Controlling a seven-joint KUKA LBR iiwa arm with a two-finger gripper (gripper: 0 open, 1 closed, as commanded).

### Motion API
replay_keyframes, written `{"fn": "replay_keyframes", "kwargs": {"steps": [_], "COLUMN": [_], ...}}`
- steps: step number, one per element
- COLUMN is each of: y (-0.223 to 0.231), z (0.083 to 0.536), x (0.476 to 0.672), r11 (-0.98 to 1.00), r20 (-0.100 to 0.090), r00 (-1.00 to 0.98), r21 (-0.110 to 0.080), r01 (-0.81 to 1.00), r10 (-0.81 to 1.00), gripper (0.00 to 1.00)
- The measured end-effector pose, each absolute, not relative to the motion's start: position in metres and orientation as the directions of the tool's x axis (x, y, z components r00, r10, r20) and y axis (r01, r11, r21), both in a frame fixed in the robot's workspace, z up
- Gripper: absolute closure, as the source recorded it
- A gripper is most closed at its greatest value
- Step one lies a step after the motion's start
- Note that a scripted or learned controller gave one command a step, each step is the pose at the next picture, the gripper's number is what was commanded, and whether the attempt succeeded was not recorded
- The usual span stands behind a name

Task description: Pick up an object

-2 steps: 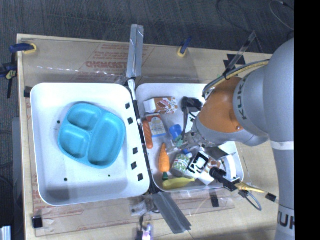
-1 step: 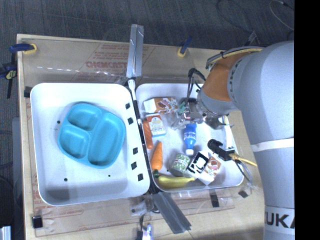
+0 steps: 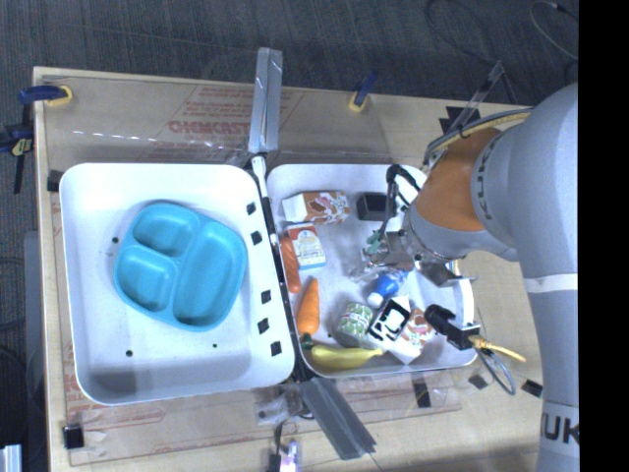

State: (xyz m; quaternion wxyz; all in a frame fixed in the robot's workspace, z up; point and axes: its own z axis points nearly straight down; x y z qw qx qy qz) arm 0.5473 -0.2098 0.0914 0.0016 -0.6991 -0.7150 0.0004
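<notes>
The right bin [image 3: 334, 173] holds several small objects. Along its left side are a brown snack packet [image 3: 316, 206], a small carton [image 3: 308, 247] and an orange carrot [image 3: 309, 306]. A yellow banana [image 3: 344, 357] lies along the front wall. Near the front sit a green can [image 3: 356, 321] and a black-and-white box [image 3: 391, 321], with a black block [image 3: 371, 206] at the back. My gripper [image 3: 378, 252] hangs low over the middle of this bin, just above a small blue bottle [image 3: 386, 285]. The wrist hides what is under it.
The left bin [image 3: 79, 264] holds a blue divided tray [image 3: 182, 264]. A metal bar [image 3: 263, 106] runs back from the gap between the bins. The arm's orange band [image 3: 454, 190] and grey body cover the right bin's right side. Clamps sit at the bench's edges.
</notes>
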Motion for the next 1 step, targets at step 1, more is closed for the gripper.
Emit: {"fn": "replay_keyframes", "kwargs": {"steps": [1], "y": [-0.2106], "z": [0.2273], "x": [0.539], "r11": [0.022], "r20": [0.0], "r00": [-0.022], "r21": [-0.001], "r01": [1.0], "r10": [1.0], "gripper": [0.0]}}
